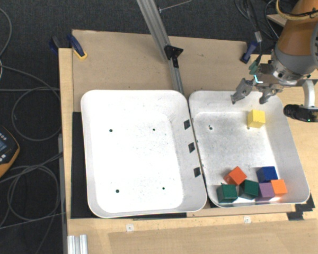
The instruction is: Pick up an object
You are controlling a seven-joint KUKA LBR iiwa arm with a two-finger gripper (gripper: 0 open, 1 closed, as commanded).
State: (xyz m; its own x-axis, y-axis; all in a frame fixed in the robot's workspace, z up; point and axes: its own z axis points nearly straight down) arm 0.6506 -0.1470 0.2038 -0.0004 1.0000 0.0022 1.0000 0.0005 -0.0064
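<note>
Gripper hangs over the far edge of the right bin, fingers spread apart with nothing between them. One finger points down-left, the other sits toward the right, just above the bin rim.

Yellow block lies alone in the far part of the right bin, near the gripper but apart from it, slightly toward the camera from the fingertips.

Remaining blocks are clustered in the near right corner of the same bin: orange-red block, dark green block, second green block, blue block, purple block, orange block. They sit touching or just beside one another, against the near wall.

Left bin sits beside the right bin, the two rims meeting at the middle. Both rest on the desk. A grey metal bar slants down from the top toward the gap between the bins. Blue clamps grip the desk's far edge. Cables lie on the dark floor to the left.
</note>
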